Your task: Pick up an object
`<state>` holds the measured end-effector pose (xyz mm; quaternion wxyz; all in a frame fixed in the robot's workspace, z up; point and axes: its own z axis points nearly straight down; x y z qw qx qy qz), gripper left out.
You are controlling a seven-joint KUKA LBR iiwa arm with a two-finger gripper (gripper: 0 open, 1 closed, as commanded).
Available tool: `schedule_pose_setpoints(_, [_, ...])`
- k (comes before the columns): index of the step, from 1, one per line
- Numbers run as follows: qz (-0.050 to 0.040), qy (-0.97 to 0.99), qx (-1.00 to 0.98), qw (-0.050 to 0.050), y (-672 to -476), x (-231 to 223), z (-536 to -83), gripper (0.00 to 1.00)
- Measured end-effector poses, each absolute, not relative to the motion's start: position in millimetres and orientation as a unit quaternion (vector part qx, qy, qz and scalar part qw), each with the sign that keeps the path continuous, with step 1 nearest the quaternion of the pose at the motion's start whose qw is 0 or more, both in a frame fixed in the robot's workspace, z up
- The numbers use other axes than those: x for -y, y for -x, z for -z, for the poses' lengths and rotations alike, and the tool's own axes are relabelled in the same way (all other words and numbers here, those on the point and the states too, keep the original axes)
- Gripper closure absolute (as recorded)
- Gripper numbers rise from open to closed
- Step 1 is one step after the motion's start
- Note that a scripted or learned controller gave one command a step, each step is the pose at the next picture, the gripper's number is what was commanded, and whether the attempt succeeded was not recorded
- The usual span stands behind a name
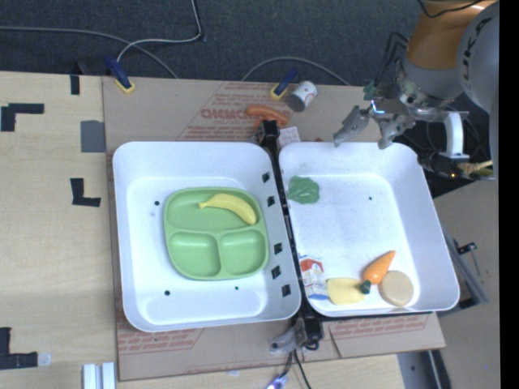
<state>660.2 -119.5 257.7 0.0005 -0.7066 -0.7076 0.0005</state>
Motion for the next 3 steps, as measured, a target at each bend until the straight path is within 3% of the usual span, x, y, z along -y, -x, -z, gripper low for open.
schedule_pose_setpoints(1, [-0.0016, 0.707, 0.707, 0.001, -603.5, 177.5, -192.7, 0.00])
schedule_pose_setpoints(2, [-0.0012, 0.708, 0.707, 0.000, -496.6, 220.4, -191.2, 0.00])
schedule_pose_setpoints(3, [0.0007, 0.707, 0.707, 0.000, -484.5, 188.6, -86.1, 0.00])
